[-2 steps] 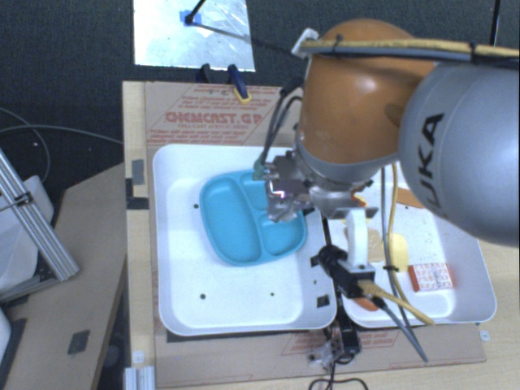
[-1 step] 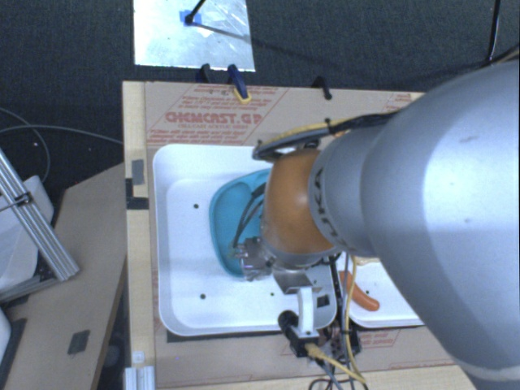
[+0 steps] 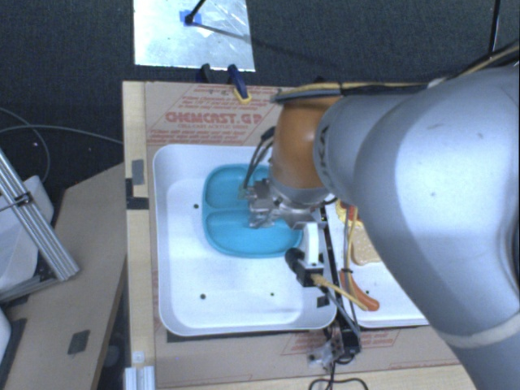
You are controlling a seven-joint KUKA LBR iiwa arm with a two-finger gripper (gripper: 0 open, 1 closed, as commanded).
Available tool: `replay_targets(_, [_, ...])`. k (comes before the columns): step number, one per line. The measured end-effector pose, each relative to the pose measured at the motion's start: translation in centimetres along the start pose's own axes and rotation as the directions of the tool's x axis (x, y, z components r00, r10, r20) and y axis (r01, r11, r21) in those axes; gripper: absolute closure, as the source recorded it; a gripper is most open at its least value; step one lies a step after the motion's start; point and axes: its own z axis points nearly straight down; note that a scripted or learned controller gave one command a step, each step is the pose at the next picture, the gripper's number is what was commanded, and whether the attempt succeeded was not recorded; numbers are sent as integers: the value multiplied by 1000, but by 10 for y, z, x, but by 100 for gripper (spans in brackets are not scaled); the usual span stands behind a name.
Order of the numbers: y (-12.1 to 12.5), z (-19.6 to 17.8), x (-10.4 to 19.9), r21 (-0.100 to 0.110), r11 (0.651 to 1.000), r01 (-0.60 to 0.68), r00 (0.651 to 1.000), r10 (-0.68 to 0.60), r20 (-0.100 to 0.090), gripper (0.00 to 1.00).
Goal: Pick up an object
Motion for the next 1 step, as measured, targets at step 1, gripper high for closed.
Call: replay_targets(1, [30,4,48,72,997,-3,1000,1,26,100])
